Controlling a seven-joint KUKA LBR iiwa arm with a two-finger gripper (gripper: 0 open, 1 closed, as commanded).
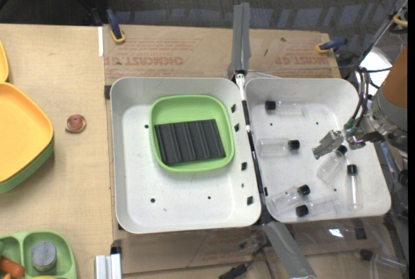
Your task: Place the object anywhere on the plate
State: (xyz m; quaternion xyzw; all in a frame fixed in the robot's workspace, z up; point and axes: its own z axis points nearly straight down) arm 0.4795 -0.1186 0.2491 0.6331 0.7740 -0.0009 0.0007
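Clear vials [305,207] lie in our right bin [311,93].
Our gripper [327,146] hovers above them; we cannot tell its opening. Green plate [191,135] sits left.

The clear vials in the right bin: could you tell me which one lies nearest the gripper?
The vial just below the gripper, near the bin's right side. Its black cap points up toward the gripper; the other vials lie farther off, left or lower.

One fixed camera looked down at a slant from above the bench [58,63], far enough back to take in both white bins [130,161] side by side.
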